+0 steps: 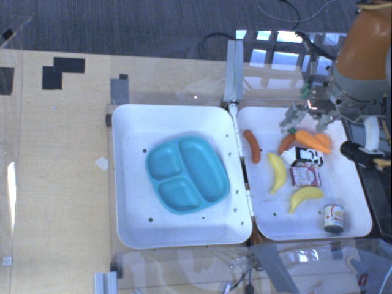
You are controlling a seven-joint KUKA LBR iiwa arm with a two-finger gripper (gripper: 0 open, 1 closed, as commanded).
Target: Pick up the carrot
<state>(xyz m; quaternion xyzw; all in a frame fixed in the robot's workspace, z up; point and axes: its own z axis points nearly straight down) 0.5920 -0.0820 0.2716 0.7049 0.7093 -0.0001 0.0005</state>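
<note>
The carrot (314,141) is orange and lies in the right bin (352,222) near its far edge, pointing right. My gripper (305,120) hangs just behind and above the carrot's left end. Its two grey fingers (290,117) are spread apart, so it is open, and nothing sits between them. A smaller orange piece (286,144) lies beside the carrot's left end.
In the right bin lie a red sausage (252,146), two bananas (277,171) (304,196), a black-and-white packet (308,156), a dark red packet (305,176) and a small can (334,218). The left bin (131,225) holds a blue divided plate (187,173).
</note>
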